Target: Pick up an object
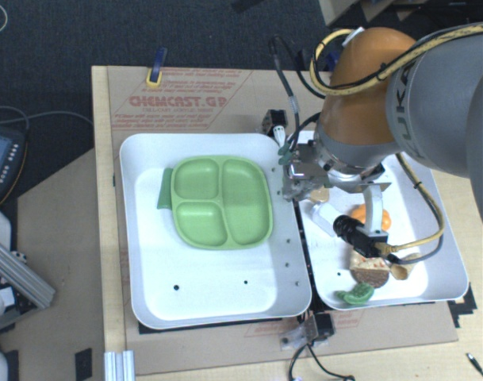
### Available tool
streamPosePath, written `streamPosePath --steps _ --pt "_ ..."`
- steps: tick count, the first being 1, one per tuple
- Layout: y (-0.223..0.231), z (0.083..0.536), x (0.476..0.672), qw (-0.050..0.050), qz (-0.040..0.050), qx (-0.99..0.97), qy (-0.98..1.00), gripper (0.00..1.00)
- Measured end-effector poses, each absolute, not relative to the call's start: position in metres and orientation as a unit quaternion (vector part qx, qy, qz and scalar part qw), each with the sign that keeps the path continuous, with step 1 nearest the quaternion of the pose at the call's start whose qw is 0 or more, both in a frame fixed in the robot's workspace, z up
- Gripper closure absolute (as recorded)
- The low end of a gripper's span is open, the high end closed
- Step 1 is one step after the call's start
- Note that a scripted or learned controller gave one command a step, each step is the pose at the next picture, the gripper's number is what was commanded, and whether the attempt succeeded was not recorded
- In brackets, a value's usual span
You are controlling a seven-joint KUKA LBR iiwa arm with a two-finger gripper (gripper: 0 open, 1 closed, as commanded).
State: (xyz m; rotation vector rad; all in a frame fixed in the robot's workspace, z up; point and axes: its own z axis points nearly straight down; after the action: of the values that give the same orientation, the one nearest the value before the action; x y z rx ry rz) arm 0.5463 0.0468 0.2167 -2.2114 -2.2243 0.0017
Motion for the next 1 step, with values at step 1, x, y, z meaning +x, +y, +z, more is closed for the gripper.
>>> streamPosePath --steps 1 --pt "0.0448 0.2242 0.5591 0.0 -0.0006 -0.707 -0.708 1.0"
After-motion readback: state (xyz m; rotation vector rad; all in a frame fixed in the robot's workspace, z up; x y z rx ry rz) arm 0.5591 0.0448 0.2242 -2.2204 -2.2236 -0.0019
